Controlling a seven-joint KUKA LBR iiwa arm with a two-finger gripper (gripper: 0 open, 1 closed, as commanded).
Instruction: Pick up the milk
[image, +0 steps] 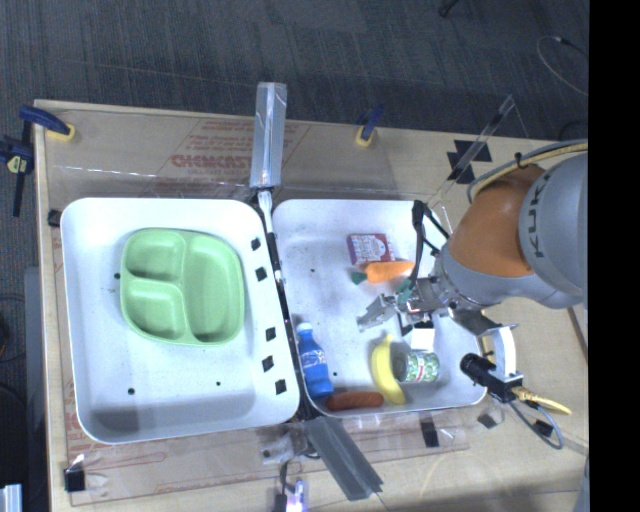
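The arm reaches into the right bin (300, 250) from the right, with its gripper (398, 306) low over the middle of the bin. A small white carton-like object (421, 337), which looks like the milk, lies just below and to the right of the gripper and is partly hidden by the wrist. I cannot make out whether anything is held.
Also in the right bin are a maroon box (368, 246), an orange carrot (389, 270), a yellow banana (383, 368), a green-labelled can (420, 367), a blue bottle (314, 360) and a brown sausage (355, 400). The left bin (90, 390) holds a green divided plate (184, 285).
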